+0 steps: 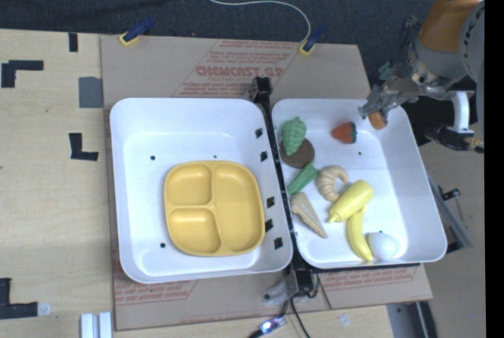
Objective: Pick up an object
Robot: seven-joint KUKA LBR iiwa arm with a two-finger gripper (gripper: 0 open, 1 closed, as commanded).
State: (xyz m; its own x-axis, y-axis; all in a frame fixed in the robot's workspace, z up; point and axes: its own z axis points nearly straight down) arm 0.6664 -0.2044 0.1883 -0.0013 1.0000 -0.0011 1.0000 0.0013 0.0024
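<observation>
My gripper [379,113] hangs over the far right corner of the right bin [417,171]. A small orange object [378,121] shows between its fingertips, and the fingers are shut on it. Just to its left a red strawberry-like piece [344,132] lies on the bin floor. Further left are a green leafy piece [294,134], a brown round piece [300,154] and a green pod [302,179]. Toward the front lie a beige curled piece [332,180], a beige cone [309,215], a yellow banana-like piece [353,212] and a white ball [385,245].
The left bin [142,139] holds a yellow divided plate [213,207]. A black hinge strip [272,171] runs between the bins. Both bins rest on a cardboard sheet [228,65], held by two clamps at its far edge. A white cable [252,1] trails behind.
</observation>
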